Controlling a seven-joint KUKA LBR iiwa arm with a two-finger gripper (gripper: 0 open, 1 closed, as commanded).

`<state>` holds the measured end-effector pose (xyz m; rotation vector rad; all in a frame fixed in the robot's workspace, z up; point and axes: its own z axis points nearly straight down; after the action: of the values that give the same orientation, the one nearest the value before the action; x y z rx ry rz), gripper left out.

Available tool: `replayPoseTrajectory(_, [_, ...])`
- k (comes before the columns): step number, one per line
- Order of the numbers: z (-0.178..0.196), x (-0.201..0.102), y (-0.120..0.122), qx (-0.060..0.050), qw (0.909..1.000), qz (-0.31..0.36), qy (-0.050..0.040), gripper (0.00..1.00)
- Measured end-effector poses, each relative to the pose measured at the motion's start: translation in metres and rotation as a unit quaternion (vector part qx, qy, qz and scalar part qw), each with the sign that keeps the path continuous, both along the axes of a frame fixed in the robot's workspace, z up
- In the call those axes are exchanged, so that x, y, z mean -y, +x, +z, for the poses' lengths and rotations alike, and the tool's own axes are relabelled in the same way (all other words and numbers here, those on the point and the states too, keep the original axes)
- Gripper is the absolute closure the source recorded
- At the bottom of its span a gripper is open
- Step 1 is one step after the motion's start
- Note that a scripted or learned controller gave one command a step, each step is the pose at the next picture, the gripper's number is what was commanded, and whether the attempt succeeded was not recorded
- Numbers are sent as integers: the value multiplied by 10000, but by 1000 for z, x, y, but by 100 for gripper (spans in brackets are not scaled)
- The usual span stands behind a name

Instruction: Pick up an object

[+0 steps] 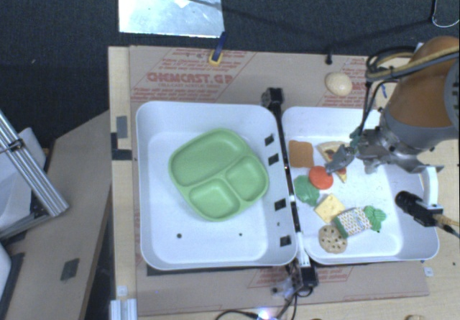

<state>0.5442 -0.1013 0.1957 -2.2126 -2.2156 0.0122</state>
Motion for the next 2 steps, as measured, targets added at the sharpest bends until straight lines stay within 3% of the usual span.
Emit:
replayPoseTrajectory(1, [7,0,3,71,10000,13,-8,0])
replayPoseTrajectory(2, [-35,1,6,58,10000,-2,-7,0])
